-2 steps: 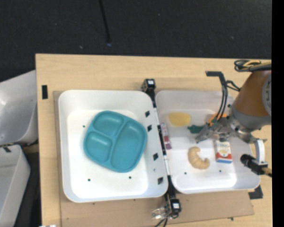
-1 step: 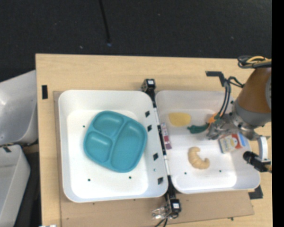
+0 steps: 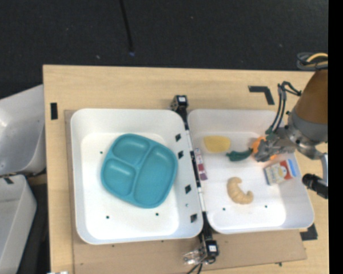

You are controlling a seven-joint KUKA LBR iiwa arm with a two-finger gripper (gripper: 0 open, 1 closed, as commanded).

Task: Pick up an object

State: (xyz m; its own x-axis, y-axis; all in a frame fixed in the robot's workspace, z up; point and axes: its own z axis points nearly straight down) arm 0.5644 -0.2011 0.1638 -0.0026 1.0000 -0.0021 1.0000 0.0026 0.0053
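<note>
The right bin (image 3: 297, 213) holds a pale yellow block (image 3: 216, 144), a tan croissant-shaped piece (image 3: 239, 190), a dark green curved piece (image 3: 238, 156), a small orange piece (image 3: 255, 146) and a small blue, red and white carton (image 3: 280, 171). My gripper (image 3: 267, 151) is low in this bin at its right side, just right of the green and orange pieces and above the carton. Its tips sit against the orange piece, and I cannot make out whether anything is between them.
The left bin (image 3: 83, 221) holds a teal divided plate (image 3: 139, 169). A ridge with black clips (image 3: 190, 170) separates the bins. The arm's grey wrist and orange band (image 3: 314, 104) hang over the right bin's far right corner. Bare wood bench (image 3: 131, 87) surrounds both bins.
</note>
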